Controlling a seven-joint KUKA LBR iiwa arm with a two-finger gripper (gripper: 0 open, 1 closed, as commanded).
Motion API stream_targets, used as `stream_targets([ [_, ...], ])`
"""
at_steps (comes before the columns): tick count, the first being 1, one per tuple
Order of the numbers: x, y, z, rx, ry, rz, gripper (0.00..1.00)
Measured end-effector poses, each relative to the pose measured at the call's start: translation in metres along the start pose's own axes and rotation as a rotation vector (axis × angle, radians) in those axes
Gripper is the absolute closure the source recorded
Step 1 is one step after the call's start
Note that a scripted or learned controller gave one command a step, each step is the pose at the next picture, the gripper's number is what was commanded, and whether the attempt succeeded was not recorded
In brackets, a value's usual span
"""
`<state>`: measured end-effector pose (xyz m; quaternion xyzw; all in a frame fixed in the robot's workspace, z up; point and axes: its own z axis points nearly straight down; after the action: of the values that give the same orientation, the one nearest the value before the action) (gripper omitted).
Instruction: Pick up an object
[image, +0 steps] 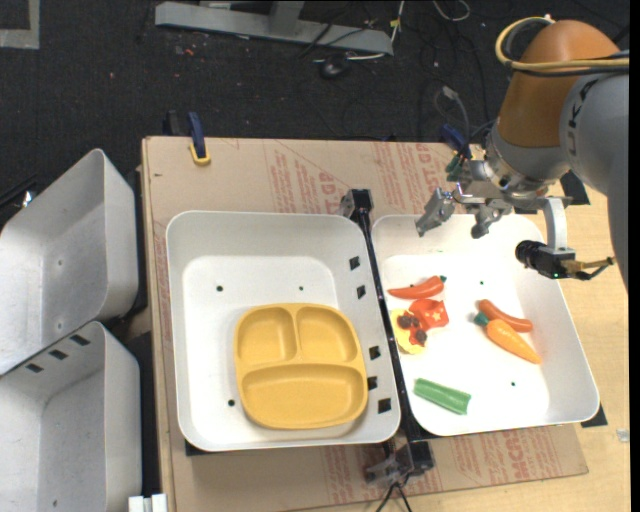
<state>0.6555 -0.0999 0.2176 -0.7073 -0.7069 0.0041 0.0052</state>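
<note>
My gripper (458, 221) hangs over the far edge of the right bin (560, 390), its two fingers spread open with nothing between them. Below it in that bin lie a red chili pepper (416, 289), a red and yellow toy piece (422, 320), an orange carrot (510, 338) with a smaller orange-red piece (505, 316) beside it, and a green piece (441, 396) near the front. All of them rest on the bin floor, apart from the gripper.
The left bin (200, 300) holds a yellow divided plate (300, 366). A black divider (378, 300) runs between the two bins. White containers (60, 260) stand at the far left. The arm's orange band (545, 80) rises at the upper right.
</note>
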Motion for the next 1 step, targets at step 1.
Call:
stream_targets([
  [1, 0.0001, 0.0026, -0.0082, -0.013, -0.002, -0.002, 0.0],
])
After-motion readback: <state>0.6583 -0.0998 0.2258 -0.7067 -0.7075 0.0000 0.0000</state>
